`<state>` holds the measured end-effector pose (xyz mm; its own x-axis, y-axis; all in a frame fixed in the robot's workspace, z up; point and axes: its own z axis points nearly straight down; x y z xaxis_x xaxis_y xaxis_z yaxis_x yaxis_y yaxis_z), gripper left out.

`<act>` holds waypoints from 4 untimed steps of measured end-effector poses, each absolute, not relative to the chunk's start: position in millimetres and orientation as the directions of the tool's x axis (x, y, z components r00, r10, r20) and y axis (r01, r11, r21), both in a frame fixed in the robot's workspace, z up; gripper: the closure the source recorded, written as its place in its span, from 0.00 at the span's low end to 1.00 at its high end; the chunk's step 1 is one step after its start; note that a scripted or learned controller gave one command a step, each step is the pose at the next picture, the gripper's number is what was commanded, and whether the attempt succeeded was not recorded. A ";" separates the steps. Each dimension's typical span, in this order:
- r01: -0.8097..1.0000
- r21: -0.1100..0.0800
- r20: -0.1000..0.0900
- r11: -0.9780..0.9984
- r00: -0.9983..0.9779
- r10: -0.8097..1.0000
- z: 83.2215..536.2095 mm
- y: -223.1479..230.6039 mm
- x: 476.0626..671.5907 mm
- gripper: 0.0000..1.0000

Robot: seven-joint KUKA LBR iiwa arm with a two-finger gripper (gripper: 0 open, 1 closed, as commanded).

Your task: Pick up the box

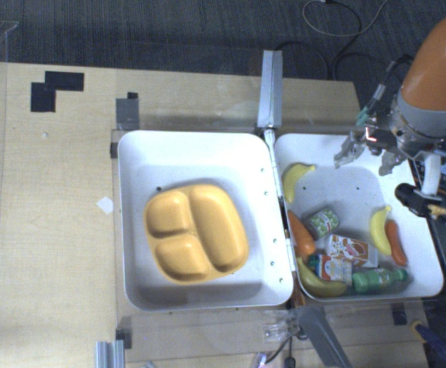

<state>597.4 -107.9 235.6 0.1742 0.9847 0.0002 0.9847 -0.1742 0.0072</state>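
Wooden desk [70, 228] w/ two white bins; juice box [351, 248] untouched in right bin [430, 282] among toy food. Pincer [368, 153] spread, hovering nr bin's back rim, well apart from box — approach, grasp & lift all left.

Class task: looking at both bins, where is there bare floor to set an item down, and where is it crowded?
Bare floor: the right bin between the upper banana and the gripper; the left bin around the yellow tray. Crowded: around the box with the bottle.

One fixed camera — overhead, slanting down on bins [131, 205].
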 end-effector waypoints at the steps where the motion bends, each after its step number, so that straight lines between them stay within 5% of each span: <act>1: 0.963 0.004 0.001 -0.271 0.271 0.963 93.3 -98.2 571.1 0.00; 2: 0.930 0.014 0.004 -0.366 0.366 0.931 89.6 -83.2 538.0 0.00; 3: 0.931 0.020 0.008 -0.366 0.365 0.931 101.2 -82.0 540.6 1.00; 4: 0.454 0.000 0.001 -0.891 0.891 0.454 184.6 -34.9 593.8 1.00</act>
<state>593.8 -34.9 184.6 0.8912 0.4535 0.0014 0.4535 -0.8912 0.0004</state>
